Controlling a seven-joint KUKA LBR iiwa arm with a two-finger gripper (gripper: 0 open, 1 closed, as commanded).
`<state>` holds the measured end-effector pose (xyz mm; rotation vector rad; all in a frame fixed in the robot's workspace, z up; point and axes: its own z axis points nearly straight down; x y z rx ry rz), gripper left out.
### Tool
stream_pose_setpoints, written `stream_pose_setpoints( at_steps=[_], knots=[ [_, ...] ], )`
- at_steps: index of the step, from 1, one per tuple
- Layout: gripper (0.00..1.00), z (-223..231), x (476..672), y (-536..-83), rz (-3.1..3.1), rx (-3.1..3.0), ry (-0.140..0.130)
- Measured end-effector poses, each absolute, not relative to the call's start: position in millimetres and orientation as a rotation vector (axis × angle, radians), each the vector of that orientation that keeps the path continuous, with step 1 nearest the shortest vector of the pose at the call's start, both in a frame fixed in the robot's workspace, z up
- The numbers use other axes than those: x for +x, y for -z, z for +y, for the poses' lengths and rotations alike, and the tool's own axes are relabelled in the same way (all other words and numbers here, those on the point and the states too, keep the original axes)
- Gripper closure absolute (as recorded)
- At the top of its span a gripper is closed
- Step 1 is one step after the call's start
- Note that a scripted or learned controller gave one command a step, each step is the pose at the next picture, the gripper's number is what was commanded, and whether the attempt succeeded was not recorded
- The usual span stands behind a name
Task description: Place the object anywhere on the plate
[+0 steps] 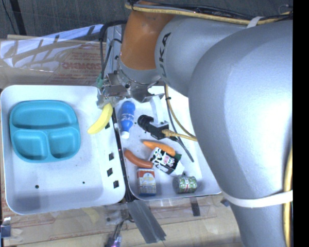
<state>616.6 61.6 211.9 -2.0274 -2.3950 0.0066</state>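
Dangling a curved yellow plastic banana (pixel 100 120) from the pinching two-finger gripper (pixel 107 103) — lifted, not yet over the blue three-compartment plate (pixel 20 115) — carry and release remaining.

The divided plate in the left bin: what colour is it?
Turquoise blue all over; the plate shows clearly in the camera view, in the left bin.

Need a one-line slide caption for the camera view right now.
Arm's gripper holds a banana over the bins' divider, short of the blue plate in the left bin.
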Motion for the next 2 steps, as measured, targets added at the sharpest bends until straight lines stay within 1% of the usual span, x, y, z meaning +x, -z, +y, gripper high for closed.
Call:
stream_pose_setpoints(
  at_steps=[1,2],
  knots=[
    [1.0,133.3,618.2,-206.1,-2.512,-1.885,-0.003],
    [1.0,127.9,655.1,-138.5,-2.478,-1.928,-0.007]
  ],
)
